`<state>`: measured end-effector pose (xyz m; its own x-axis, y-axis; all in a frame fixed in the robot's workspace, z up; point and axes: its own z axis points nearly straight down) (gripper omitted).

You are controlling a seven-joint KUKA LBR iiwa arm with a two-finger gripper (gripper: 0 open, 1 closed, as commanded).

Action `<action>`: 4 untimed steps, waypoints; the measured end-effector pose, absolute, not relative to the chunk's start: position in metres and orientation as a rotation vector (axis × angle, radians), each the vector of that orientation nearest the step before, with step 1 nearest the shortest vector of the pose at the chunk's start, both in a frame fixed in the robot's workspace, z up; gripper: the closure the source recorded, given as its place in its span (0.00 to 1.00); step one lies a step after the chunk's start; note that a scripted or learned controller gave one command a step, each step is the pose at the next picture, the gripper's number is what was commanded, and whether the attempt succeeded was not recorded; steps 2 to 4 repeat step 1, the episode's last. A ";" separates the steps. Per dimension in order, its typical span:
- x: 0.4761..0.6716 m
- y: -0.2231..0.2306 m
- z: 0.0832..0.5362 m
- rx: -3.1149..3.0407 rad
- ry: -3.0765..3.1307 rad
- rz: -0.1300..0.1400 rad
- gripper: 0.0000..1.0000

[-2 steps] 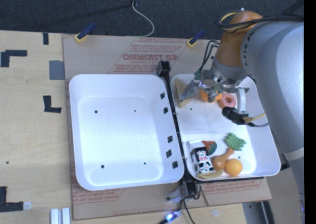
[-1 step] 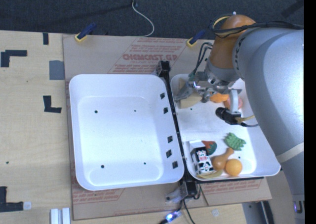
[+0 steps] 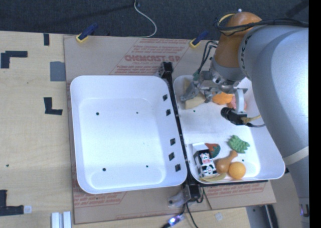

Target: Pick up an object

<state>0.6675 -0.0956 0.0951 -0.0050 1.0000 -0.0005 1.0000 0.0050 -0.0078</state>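
Red print (image 3: 149, 57) runs along the upper middle of the frame on the brown cardboard sheet (image 3: 120, 53) that lies beneath the two bins; it is seen upside down and reads roughly as "CHEMCAST GP", though the letters are faint. More red lettering (image 3: 103, 196) stands on the same sheet along the lower edge of the frame, too small and pale to make out. A small box (image 3: 204, 161) in the right bin carries a black-and-white picture with no readable words.

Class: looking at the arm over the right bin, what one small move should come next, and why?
Probably a short lift straight up. The tool sits low at the right bin's far corner against a tan object; lifting would show whether anything comes with it. The other items lie at the near end.
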 end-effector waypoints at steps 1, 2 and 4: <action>0.651 -0.021 0.191 -2.214 -2.233 -0.012 1.00; 0.651 -0.021 0.191 -2.214 -2.233 -0.012 1.00; 0.651 -0.021 0.191 -2.214 -2.233 -0.012 1.00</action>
